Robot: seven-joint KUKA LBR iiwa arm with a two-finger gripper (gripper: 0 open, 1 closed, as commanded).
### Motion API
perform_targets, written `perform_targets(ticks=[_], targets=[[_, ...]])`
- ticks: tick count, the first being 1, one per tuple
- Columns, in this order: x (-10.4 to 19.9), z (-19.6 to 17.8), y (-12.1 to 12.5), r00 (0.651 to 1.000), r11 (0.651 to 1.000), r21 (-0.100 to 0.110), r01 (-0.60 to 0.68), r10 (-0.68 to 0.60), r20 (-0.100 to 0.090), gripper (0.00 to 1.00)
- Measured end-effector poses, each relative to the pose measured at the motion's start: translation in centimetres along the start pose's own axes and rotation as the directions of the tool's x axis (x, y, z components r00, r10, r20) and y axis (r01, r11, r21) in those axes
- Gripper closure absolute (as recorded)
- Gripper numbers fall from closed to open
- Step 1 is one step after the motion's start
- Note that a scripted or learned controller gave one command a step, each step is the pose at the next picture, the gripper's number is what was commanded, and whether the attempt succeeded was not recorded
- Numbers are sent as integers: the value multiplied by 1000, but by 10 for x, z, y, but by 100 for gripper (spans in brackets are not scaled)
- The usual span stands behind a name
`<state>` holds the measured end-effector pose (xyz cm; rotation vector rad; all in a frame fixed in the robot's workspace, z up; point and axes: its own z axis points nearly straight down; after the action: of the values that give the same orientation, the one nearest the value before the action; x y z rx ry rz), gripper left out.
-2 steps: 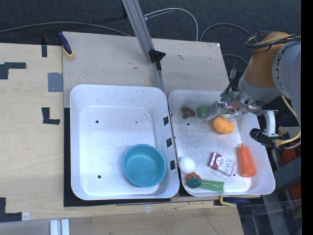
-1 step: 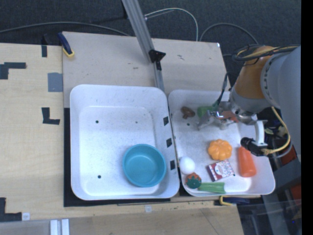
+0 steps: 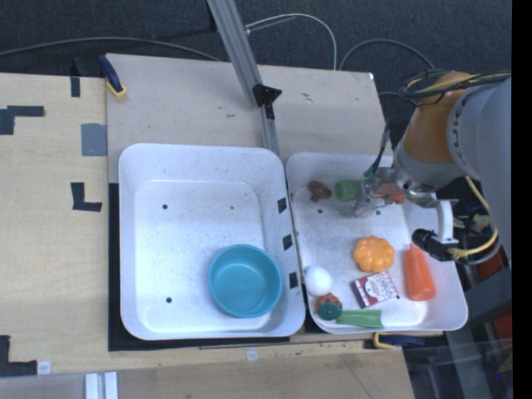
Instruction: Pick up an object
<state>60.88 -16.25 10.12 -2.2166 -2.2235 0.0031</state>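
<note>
Grey arm [image 3: 486,131] (orange band, yellow cables).

Both white bins [image 3: 133,223] look like smooth moulded plastic with a faint sheen, speckled with dark scuffs. The blue bowl [image 3: 243,280] at lower centre is matt plastic. The desk [image 3: 50,181] on the left shows pale wood grain, patched with matt dark tape. The slanted pole [image 3: 237,44] at the top looks like brushed metal. The orange pumpkin [image 3: 374,253] looks smooth and slightly glossy.

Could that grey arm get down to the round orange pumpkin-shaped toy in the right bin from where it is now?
Probably yes. The round orange pumpkin-shaped toy lies in the open with bare bin floor around it, just below the gripper, and nothing sits on top of it.
</note>
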Motion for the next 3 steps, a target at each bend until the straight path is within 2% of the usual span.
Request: perform_targets(ticks=[3], targets=[[1,-148,12,1000,1000,-7,-1,1,1,100]])
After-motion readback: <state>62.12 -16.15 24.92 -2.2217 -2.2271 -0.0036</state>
